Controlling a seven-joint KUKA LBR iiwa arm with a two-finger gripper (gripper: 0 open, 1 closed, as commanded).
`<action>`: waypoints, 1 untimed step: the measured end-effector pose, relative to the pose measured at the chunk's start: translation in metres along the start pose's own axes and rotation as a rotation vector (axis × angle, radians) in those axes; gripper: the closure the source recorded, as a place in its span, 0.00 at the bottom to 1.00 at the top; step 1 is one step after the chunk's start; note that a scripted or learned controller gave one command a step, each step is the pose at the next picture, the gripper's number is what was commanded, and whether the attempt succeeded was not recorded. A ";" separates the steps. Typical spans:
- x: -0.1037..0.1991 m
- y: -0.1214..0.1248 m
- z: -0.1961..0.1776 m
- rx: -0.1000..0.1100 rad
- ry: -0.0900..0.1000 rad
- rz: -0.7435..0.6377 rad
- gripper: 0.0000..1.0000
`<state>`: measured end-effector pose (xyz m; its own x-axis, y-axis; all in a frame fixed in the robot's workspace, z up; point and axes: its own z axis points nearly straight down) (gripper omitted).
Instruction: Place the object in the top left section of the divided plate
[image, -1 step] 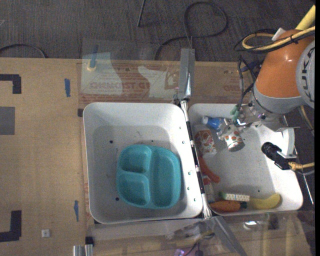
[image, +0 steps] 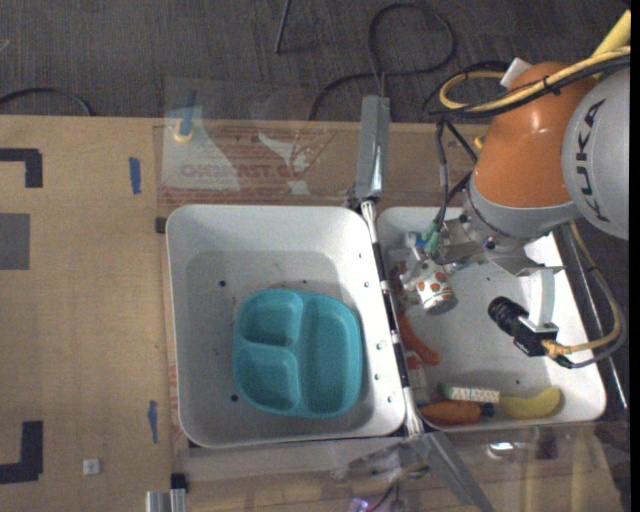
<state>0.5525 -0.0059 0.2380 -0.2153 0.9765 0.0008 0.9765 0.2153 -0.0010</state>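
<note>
1 plate (image: 298, 352), 2 bins (image: 200, 250), 1 banana (image: 531, 403)

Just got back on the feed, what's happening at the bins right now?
The arm is reaching into the right bin, its hand low by a white cup with orange spots near the bin's left wall. Whether the cup is gripped isn't clear. A banana, a carrot and an orange piece also lie in that bin. The teal divided plate sits in the left bin, with nothing in its sections.
</note>
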 end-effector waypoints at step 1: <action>0.095 0.048 0.021 -0.003 -0.001 -0.061 1.00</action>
<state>0.5784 0.0972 0.2169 -0.2749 0.9615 -0.0001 0.9615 0.2749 0.0023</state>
